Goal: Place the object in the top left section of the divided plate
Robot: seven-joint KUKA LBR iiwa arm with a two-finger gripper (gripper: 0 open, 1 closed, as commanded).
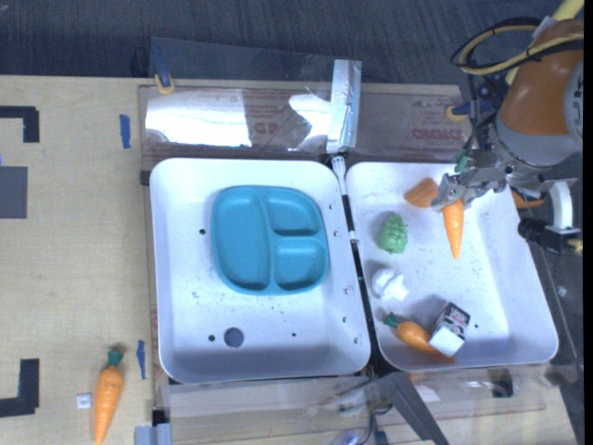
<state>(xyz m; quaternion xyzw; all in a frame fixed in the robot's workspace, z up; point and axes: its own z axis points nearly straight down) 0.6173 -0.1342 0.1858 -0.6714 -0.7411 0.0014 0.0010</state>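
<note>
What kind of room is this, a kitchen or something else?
Probably a robot test bench in a lab, not a kitchen. Two white bins sit side by side on a wooden bench, the food is toys, like a carrot and a green vegetable, and a grey and orange robot arm reaches in.

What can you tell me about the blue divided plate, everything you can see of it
The blue divided plate is a rounded teal tray, looking like matte plastic, lying flat near the middle of the left bin. Raised ridges split it into three sections: one large along its left side, two smaller stacked on the right. All sections hold nothing. It touches the bin floor alone.
</note>
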